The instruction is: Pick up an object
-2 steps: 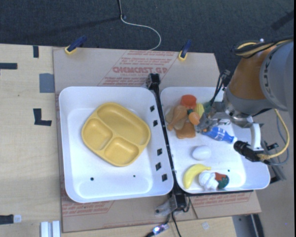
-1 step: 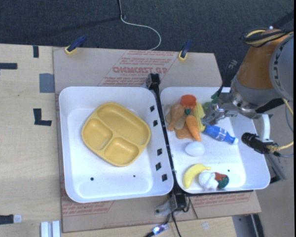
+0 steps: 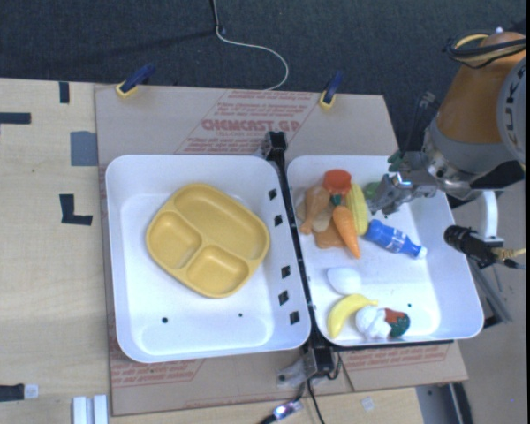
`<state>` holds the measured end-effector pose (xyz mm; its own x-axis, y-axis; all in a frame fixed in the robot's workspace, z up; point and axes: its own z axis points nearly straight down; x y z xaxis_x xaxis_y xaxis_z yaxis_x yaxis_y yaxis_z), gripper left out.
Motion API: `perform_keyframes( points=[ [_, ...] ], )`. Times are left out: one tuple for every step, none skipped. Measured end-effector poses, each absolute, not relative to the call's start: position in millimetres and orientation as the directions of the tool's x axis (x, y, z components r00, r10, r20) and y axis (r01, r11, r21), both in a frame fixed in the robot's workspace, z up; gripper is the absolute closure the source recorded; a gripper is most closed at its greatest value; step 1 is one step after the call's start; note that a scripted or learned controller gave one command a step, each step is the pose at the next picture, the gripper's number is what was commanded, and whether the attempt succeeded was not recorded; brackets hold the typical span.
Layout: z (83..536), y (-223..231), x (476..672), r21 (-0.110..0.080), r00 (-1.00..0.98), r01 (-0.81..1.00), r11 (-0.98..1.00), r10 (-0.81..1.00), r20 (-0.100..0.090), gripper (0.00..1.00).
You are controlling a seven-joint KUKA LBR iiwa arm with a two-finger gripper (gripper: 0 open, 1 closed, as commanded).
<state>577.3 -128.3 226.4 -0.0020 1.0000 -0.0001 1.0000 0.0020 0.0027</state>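
The right bin (image 3: 446, 281) holds a pile of toy food: a red tomato (image 3: 337, 180), a corn cob (image 3: 357, 207), an orange carrot (image 3: 345, 229), a tan bread-like piece (image 3: 317, 206), a blue bottle (image 3: 393, 238), a white egg (image 3: 343, 279), a yellow banana (image 3: 346, 311) and a white-red-green piece (image 3: 382, 322). My gripper (image 3: 389, 192) hangs over the bin's upper right part, just right of the corn cob and above the blue bottle. Nothing shows between its fingers.
The left bin (image 3: 132, 316) holds a yellow divided plate (image 3: 208, 238). Both bins rest on a cardboard sheet (image 3: 238, 122) held by blue and yellow clamps. A black divider runs between the bins. A white cable lies on the dark floor behind.
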Motion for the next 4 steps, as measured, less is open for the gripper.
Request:
perform_keyframes(
  points=[
    [219.3, -81.3, 569.3, -0.003, -0.005, 1.000, 0.005, 1.000, 0.001, 1.00],
    [218.8, -41.9, 549.5, -0.002, -0.003, 1.000, 0.003, 1.000, 0.001, 1.00],
    [225.4, 18.2, 537.8, -0.003, -0.007, 1.000, 0.007, 1.000, 0.003, 1.00],
    [219.3, 44.6, 514.7, -0.005, -0.003, 1.000, 0.003, 1.000, -0.001, 1.00]
  ],
)
